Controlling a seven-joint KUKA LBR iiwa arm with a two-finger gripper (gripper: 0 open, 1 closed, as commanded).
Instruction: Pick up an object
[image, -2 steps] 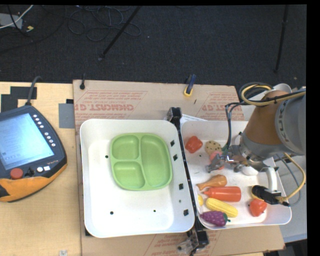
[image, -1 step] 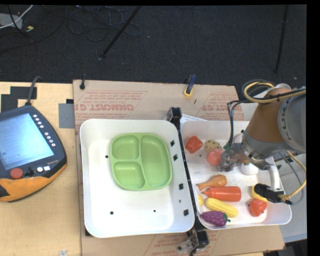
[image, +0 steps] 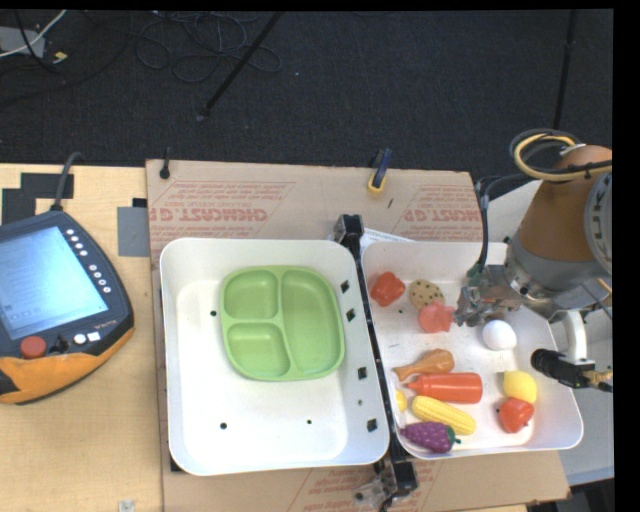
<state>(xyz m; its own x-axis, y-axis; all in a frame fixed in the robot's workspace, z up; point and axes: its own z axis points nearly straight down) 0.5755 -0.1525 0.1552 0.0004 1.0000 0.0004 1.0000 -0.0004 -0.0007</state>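
The end effector (image: 478, 305) sits low in the right bin (image: 560, 440), between a pink toy (image: 435, 319) and a white egg (image: 498, 334); whether it is apart or together, I cannot tell. Nothing looks lifted yet. With the toys so close together, I'd worry it nudges the egg aside or pinches the pink toy's edge and loses it.

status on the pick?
Gripper low in right bin, beside pink toy. Nothing visibly held. White egg close by.
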